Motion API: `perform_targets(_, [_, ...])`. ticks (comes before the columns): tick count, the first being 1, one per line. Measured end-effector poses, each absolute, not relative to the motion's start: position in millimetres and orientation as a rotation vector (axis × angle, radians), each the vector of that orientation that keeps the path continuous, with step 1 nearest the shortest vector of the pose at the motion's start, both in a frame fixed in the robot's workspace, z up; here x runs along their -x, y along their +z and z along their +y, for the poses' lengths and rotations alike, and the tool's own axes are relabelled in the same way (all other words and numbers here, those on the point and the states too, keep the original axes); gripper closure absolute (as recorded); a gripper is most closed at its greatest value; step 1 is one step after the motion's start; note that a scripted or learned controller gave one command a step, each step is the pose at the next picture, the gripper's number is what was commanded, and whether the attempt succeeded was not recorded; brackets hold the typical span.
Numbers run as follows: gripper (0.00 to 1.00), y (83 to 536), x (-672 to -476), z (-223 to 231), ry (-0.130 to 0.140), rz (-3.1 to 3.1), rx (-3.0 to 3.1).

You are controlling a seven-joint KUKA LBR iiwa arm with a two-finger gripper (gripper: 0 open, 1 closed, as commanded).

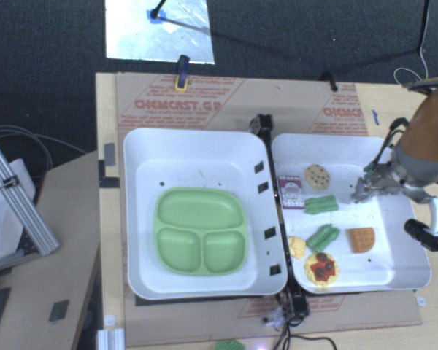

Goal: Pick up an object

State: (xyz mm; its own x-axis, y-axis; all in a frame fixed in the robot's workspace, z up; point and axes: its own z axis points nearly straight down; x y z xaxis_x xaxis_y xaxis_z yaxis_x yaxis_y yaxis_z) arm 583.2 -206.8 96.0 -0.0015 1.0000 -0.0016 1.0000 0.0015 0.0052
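Observation:
The right bin (401, 268) holds several toy foods: a cookie (317, 176), a red and white carton (290, 192), two green pea pods (320, 205) (322, 236), an orange waffle (362, 239), a yellow piece (297, 247) and a small pizza (321, 268). My gripper (362, 190) hangs over the right bin's upper right part, to the right of the cookie and above the waffle. Nothing shows between its tips.
The left bin (142, 159) holds a green divided plate (201, 230). A black clamp (263, 125) sits at the bins' shared rim. Cardboard lies under both bins. An aluminium frame (14, 203) stands at the left edge.

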Motion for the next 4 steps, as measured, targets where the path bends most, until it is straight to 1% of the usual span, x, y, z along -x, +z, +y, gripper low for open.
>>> perform_targets(1, [1.0, 84.4, -615.5, -136.5, 0.007, 2.232, -2.209])
perform_targets(2, [0.0, 84.8, -613.8, -141.7, 0.002, 2.224, -2.216])
perform_targets(3, [0.0, 86.1, -672.0, -129.7, 0.008, 2.225, -2.208])
perform_targets(4, [0.0, 86.0, -669.2, -158.2, 0.002, 2.218, -2.218])
